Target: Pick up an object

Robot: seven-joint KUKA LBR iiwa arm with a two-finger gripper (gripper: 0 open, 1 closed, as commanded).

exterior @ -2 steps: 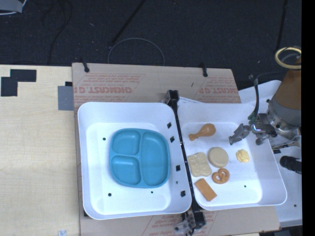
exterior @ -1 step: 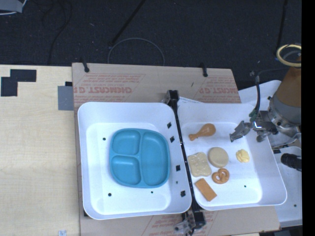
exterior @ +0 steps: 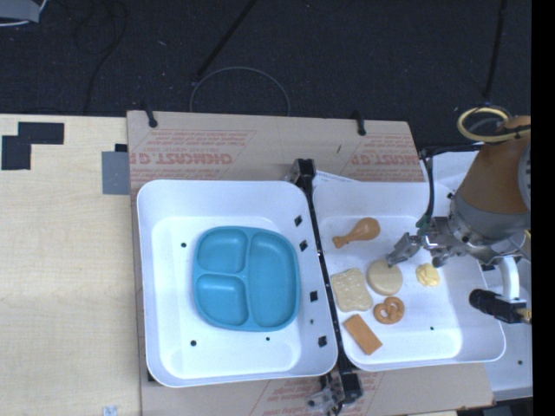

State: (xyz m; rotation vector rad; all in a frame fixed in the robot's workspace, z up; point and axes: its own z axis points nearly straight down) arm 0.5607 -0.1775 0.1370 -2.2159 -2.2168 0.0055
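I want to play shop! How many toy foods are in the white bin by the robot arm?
6: drumstick at the back, round biscuit under the gripper, yellow piece to its right, toast left, pretzel and orange slab in front. The arm may hide more.

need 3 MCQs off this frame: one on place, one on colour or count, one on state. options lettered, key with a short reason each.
1. Where does the divided plate lie?
A. left bin
B. right bin
C. on the cardboard

2. What colour is the divided plate?
A. red
B. blue
C. green

3. How does the gripper stand relative to the round cookie?
A. far away over the left bin
B. just above and to the right of it, inside the right bin
C. outside both bins

Key: 1 A, the plate sits on the left bin floor. 2 B, it is light blue all over. 3 B, the gripper hangs in the right bin beside the cookie's upper right edge.
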